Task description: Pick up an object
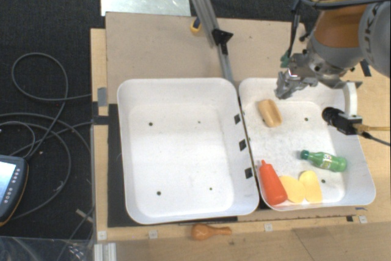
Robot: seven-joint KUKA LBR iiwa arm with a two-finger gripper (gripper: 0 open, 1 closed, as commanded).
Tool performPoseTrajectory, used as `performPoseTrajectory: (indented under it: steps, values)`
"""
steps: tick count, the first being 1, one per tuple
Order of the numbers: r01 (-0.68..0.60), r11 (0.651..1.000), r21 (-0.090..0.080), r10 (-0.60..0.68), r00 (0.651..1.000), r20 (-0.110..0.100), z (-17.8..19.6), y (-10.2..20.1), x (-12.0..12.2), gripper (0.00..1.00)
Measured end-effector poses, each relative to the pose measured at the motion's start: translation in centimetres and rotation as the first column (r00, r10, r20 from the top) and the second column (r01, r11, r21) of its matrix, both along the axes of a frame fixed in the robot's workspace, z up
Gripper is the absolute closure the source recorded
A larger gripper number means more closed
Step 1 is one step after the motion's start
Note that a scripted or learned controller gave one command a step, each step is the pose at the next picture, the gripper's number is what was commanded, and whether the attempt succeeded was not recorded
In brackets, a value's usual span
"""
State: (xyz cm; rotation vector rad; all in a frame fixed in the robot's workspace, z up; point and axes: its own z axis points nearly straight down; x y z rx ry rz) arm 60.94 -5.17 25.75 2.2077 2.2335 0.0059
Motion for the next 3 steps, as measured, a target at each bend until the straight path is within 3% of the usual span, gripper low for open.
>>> performPoseTrajectory:
  steps: [2,3]
  values:
    - [0.001,1.0,0.0,-0.001,1.0,0.0,-0.9,8.9,2.4,1.0]
    - [0.001,1.0,0.0,-0.001,1.0,-0.002,-1.8,14.1,2.5,1.0]
